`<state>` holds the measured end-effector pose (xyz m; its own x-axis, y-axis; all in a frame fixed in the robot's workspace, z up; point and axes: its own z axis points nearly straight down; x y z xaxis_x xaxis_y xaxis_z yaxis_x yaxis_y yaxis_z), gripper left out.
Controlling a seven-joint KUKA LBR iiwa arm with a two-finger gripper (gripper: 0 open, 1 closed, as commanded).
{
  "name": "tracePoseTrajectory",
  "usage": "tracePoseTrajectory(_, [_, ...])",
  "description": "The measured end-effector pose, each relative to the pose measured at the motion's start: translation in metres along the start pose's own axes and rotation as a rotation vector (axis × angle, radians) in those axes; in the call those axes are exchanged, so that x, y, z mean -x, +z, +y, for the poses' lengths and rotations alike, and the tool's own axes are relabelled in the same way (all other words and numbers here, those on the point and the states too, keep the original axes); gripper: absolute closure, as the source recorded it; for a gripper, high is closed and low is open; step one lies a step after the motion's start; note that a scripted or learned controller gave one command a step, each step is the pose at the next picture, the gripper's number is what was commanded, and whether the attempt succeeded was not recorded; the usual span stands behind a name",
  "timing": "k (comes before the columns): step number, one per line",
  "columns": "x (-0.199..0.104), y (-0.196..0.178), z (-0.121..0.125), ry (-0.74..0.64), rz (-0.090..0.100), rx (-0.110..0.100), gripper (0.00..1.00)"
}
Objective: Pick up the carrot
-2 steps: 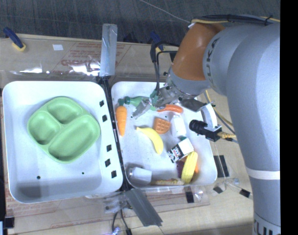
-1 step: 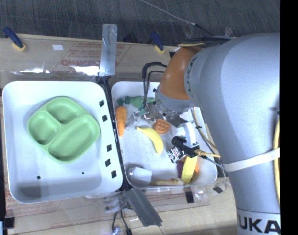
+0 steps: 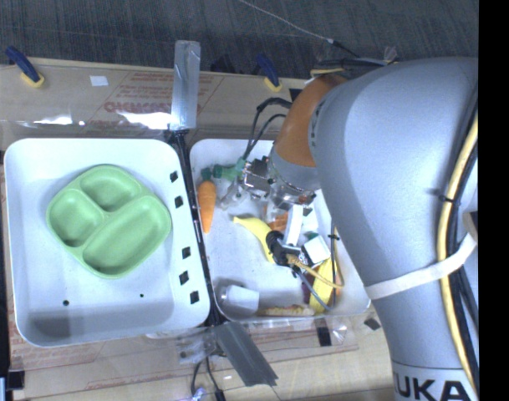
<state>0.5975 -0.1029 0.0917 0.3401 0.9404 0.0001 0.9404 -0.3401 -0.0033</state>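
The orange carrot (image 3: 206,205) lies lengthwise against the left wall of the right bin (image 3: 237,266), its thick end toward the back. My gripper (image 3: 240,189) hangs low over the back of that bin, just right of the carrot's upper end and apart from it. Nothing shows in its grasp. The grey arm with its orange band covers the right side of the bin.
A yellow banana (image 3: 255,228) lies right of the carrot. A green toy (image 3: 220,172) sits at the bin's back, a white cup (image 3: 238,297) at its front, and several small items under the arm. The left bin (image 3: 37,299) holds a green divided plate (image 3: 109,219).
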Motion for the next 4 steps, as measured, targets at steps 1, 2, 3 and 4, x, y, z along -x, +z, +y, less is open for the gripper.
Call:
tracePoseTrajectory(1, [-0.023,0.000,0.033,0.166,0.001,0.001,0.00])
tracePoseTrajectory(2, [-0.025,-0.010,0.031,0.154,-0.001,-0.004,1.00])
tracePoseTrajectory(3, [-0.026,-0.009,0.031,0.153,-0.001,-0.006,0.00])
tracePoseTrajectory(4, [-0.028,-0.019,0.030,0.142,-0.002,-0.008,1.00])
